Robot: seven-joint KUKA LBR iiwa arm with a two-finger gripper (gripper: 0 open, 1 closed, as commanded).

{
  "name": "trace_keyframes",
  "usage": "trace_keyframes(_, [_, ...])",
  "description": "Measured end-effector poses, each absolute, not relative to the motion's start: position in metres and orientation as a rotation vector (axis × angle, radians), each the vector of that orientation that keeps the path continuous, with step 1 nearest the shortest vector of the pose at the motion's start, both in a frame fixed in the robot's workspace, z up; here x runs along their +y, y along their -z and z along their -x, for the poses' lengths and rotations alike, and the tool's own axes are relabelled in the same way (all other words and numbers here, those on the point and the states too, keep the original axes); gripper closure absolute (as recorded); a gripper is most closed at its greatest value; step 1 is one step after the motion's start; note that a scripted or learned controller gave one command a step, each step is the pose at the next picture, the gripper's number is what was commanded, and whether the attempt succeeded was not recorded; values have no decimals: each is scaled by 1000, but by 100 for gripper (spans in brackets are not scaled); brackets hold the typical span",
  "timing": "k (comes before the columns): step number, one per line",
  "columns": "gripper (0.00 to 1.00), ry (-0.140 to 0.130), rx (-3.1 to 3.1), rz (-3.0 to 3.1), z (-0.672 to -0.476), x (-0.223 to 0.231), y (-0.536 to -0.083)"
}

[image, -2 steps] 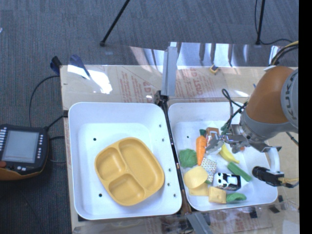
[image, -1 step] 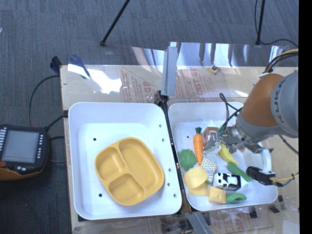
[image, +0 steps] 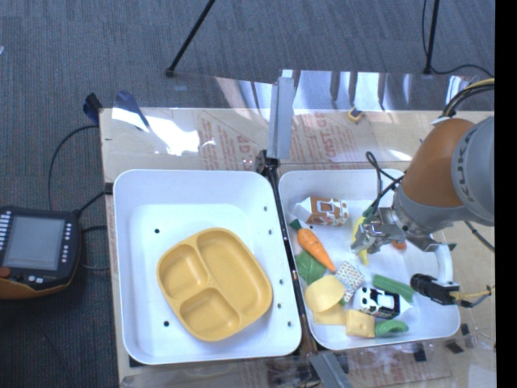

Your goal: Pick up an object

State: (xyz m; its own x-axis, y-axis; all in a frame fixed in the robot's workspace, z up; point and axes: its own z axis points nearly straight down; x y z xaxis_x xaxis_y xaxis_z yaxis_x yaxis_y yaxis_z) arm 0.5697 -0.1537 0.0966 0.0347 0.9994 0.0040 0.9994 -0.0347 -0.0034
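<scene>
Left bin (image: 137,217): yellow tray (image: 214,283) fills centre, margins free at 9 and 12. Right bin (image: 339,180): toys crowd 6–9 o'clock, carrot (image: 317,249) included; 12 o'clock strip open.

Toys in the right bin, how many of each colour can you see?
Orange: 1, the carrot
Yellow: 2, the round piece and cheese wedge
Green: 2, the leaf and long pod
Black and white: 1, the cow
Brown and white: 1, the carton
Total: 7
</scene>
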Motion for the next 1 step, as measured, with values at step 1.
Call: trace_keyframes(1, [100, 7, -2176, 2270, -615, -111, -192])
